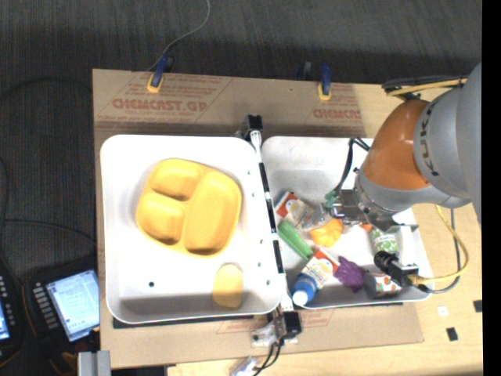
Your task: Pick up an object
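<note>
Two white bins side by side on counter [117, 92]. Left bin [117, 210]: big yellow sectioned tray [189, 206] in middle, small yellow block [228, 284] near front edge, apart from tray. Right bin [305, 159]: clutter heaped toward front — green stick [296, 240], orange piece [326, 231], white bottle with blue cap [311, 280], purple toy [350, 273], small dark items at right. Arm [423, 151] in from right, end effector [344, 207] low over clutter, just beside orange piece; open or closed — cannot tell. Nothing seen clamped.
</note>
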Controlling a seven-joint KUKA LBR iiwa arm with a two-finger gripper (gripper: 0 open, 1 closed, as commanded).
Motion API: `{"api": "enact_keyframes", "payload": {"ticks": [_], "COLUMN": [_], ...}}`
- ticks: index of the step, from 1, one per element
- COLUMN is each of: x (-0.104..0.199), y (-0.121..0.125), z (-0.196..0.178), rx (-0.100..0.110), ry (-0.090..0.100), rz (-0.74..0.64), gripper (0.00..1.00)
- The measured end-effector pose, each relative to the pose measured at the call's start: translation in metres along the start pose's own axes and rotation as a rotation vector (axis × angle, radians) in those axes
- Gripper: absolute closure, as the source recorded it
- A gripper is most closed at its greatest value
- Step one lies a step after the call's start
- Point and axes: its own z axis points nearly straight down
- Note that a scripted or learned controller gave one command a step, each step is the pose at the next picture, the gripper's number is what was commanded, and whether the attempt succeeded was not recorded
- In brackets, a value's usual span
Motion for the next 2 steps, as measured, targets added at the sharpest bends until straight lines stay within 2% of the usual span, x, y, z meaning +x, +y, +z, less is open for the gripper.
{"api": "enact_keyframes", "payload": {"ticks": [1,2], "x": [0.0664,0.0655], "y": [-0.0454,-0.0451], "z": [-0.0701,-0.0793], "rx": [-0.002,-0.001], "ry": [0.001,0.000], "rz": [-0.003,-0.002], "gripper": [1.00,1.00]}}
